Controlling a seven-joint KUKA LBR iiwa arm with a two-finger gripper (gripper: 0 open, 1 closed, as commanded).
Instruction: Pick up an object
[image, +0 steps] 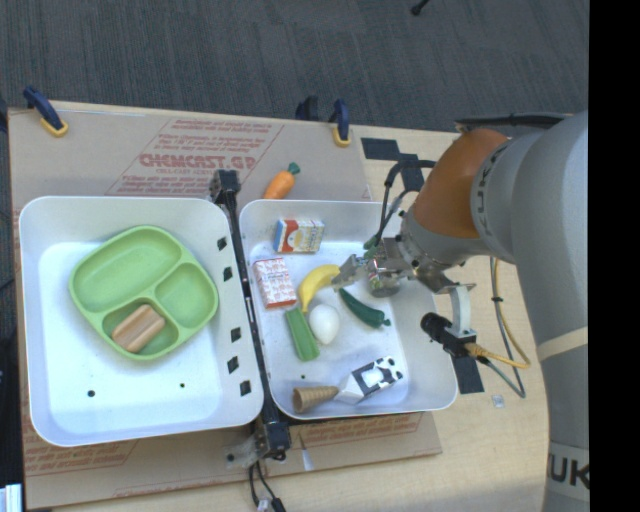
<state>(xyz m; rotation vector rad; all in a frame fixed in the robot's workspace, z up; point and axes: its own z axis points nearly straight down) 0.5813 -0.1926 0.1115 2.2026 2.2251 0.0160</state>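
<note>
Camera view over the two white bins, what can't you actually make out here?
- Gripper: too small and cluttered to tell whether it holds anything.
- Small white and orange carton and red and white packet: print too small to read.
- Grey arm: cut off by the right edge.
- Tan block in the green divided plate: identity unclear.

Right bin crowded, left bin roomy
In the right bin (425, 395) the banana (318, 283), egg (324, 323), green stick (301, 334) and dark pickle (362, 307) crowd the middle; bare floor lies beside the green plate (143, 290) in the left bin (130, 405)
</note>
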